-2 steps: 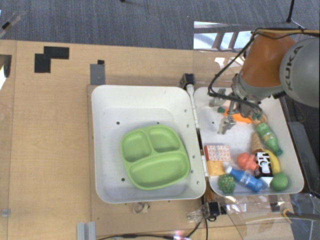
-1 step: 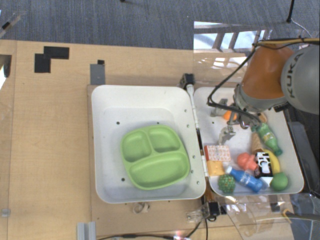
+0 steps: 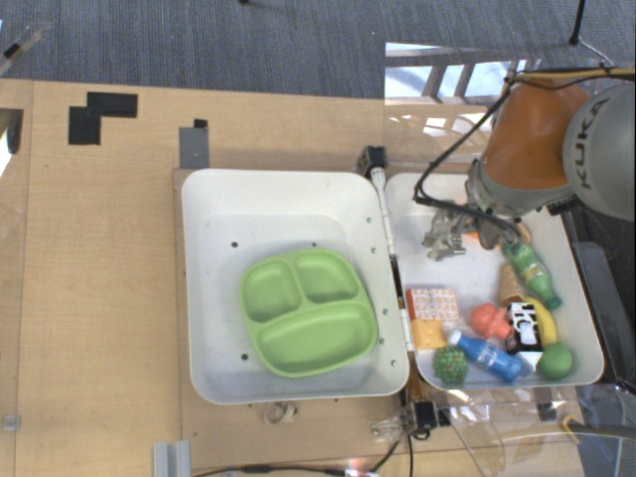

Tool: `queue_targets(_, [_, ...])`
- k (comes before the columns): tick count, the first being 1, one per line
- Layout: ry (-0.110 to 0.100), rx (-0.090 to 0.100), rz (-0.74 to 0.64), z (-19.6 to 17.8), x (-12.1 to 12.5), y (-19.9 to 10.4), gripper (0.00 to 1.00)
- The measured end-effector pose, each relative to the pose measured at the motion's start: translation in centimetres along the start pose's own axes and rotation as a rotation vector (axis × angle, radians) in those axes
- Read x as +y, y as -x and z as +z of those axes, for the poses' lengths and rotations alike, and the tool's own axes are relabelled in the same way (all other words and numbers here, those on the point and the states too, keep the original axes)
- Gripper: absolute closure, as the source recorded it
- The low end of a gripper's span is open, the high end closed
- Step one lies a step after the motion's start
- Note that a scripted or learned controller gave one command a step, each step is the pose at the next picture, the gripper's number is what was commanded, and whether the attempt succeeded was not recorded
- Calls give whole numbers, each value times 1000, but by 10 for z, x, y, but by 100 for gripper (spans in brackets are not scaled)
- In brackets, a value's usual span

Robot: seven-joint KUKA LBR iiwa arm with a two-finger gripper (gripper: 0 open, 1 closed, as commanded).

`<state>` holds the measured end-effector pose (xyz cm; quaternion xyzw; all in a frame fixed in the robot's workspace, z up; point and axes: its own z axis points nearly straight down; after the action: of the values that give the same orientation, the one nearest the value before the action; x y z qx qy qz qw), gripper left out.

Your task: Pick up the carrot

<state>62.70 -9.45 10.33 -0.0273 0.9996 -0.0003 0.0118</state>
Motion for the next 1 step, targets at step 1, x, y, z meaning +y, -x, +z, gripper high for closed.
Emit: queue_targets(1, [5,4,-172,-88,112,-5,100])
